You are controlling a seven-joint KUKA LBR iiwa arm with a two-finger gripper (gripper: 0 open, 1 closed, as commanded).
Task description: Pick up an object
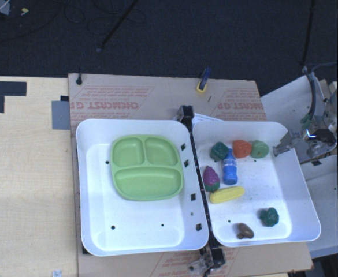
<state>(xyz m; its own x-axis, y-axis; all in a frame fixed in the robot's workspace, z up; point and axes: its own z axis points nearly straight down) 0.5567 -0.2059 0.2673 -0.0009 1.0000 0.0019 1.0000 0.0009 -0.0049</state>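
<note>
Currently, two shallow white bins sit side by side on a cardboard sheet (128, 100) laid over the desk (24, 178).

Left bin (93, 224): one item. A light green tray (147, 167), smooth plastic, rounded rectangle, divided into three compartments: two small ones at the far side and one long one at the near side.

Right bin (299, 212): eight items, all small and rounded.
- One dark teal lump (219, 150), near the far side.
- One orange-red lump (241, 149), just beside the teal lump.
- One pale green ball (259, 149), touching or just beside the orange-red lump.
- One blue bottle (230, 169), cylindrical, lying between the far row and the corn.
- One purple piece (211, 178), egg-shaped, just beside the bottle and near the divider.
- One yellow corn (226, 195), elongated, lying across the bin below the bottle.
- One dark green piece (268, 216), knobbly, near the front right corner.
- One brown piece (245, 231), oval, near the front wall.

All items lie on the bin floor; none is lifted.

The claw (318, 138) sits at the right edge of the view, over the right bin's outer rim, well apart from every item. It is dark metal and partly cropped; how far it is open cannot be told. No item shows in its grip.

A blue and yellow clamp (203, 81) grips the cardboard's far edge.
</note>
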